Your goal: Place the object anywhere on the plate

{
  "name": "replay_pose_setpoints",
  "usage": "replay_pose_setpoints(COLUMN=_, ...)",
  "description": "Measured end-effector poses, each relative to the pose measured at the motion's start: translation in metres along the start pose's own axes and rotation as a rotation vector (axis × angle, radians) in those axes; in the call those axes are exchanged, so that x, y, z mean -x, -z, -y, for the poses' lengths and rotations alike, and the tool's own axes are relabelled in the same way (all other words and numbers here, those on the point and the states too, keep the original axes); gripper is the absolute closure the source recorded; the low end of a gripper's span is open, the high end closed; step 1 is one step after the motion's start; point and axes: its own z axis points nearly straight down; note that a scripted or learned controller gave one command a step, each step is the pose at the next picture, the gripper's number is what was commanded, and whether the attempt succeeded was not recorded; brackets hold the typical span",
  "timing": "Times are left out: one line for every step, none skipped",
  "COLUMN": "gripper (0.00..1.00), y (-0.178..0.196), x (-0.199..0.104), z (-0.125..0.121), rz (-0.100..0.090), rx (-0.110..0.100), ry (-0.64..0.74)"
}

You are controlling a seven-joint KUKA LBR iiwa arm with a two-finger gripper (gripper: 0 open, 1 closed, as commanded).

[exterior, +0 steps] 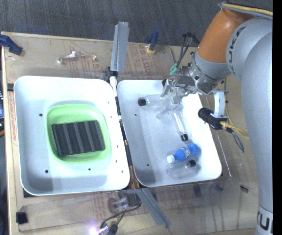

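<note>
gripper jaws: cannot tell | small bottle lies below it, blue part up-right | green plate far left of bottle

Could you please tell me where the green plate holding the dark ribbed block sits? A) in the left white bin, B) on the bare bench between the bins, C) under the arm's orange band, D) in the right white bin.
A: the green plate with the dark ribbed block lies in the left white bin, apart from the right white bin.
</note>
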Motion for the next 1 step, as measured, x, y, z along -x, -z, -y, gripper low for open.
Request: replay_pose_setpoints(gripper=0.00, y=0.0002, x=-0.0001, z=-0.0001, rz=0.000, rx=0.000, ry=0.000)
